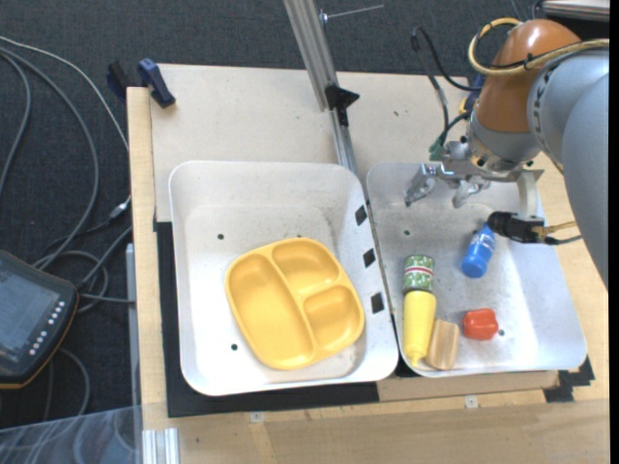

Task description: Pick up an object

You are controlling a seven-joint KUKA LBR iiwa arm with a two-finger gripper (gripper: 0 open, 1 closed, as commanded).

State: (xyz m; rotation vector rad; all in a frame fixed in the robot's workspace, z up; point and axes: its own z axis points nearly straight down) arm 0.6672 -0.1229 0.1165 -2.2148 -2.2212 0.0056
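My gripper (442, 190) hangs over the far end of the right bin (551, 303), its two fingers spread open with nothing between them. Below and to its right lies a small blue bottle (477, 251). Nearer the front, a yellow bottle with a green label (419, 307) lies along the bin's left wall. A tan block (443, 344) touches its lower end, and a red piece (480, 324) sits just right of the block. All of these lie apart from the gripper.
The left bin (193, 220) holds a yellow divided plate (295, 303). A slanted metal post (314, 37) rises behind the bins. The grey arm with its orange band (527, 66) crosses the upper right. A black cable plug (517, 226) hangs near the blue bottle.
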